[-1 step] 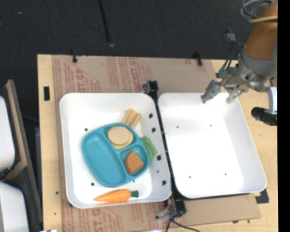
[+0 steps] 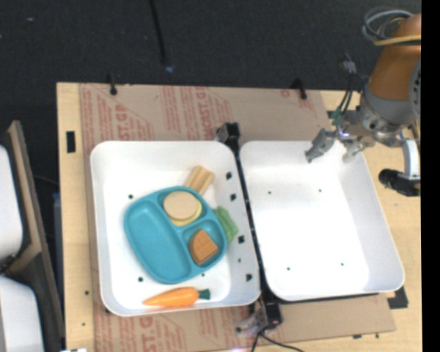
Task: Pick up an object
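A blue divided tray point(image 2: 161, 244) lies in the left bin point(image 2: 103, 196) with a round tan biscuit point(image 2: 182, 206) and a brown toast-like piece point(image 2: 204, 246) in its compartments. A tan wooden block point(image 2: 199, 178) sits just behind the tray, a green piece point(image 2: 227, 224) at its right edge, and an orange carrot point(image 2: 176, 297) along the bin's front. My gripper point(image 2: 334, 144) hangs open over the far rim of the right bin point(image 2: 315, 226), with nothing between its fingers.
The arm's grey and orange wrist point(image 2: 392, 72) stands over the right bin's far right corner. A black clamp point(image 2: 229, 133) sits where the bins meet at the back. Cardboard point(image 2: 169, 108) covers the bench behind both bins.
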Available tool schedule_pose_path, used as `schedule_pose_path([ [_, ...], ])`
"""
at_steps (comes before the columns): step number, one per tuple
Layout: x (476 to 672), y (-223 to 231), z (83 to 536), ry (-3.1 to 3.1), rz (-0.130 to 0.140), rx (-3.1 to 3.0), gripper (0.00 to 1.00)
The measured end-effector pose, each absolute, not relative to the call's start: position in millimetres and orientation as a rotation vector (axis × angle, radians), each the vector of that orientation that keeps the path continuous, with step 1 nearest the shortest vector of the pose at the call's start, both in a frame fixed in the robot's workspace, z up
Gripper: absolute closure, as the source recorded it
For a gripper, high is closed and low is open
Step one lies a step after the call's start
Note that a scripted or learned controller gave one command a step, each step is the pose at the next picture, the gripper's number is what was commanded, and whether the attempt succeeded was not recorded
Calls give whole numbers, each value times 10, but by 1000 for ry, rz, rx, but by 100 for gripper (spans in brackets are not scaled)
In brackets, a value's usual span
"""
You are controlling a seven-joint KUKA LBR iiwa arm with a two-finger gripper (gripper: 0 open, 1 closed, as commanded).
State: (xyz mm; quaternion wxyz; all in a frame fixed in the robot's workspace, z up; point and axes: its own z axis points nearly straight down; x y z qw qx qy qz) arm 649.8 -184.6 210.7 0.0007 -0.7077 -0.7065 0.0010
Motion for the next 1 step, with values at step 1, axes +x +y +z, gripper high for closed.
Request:
schedule_pose_path([
  [1, 6364, -2140, 2102, -2219, 1, -2226, 0],
])
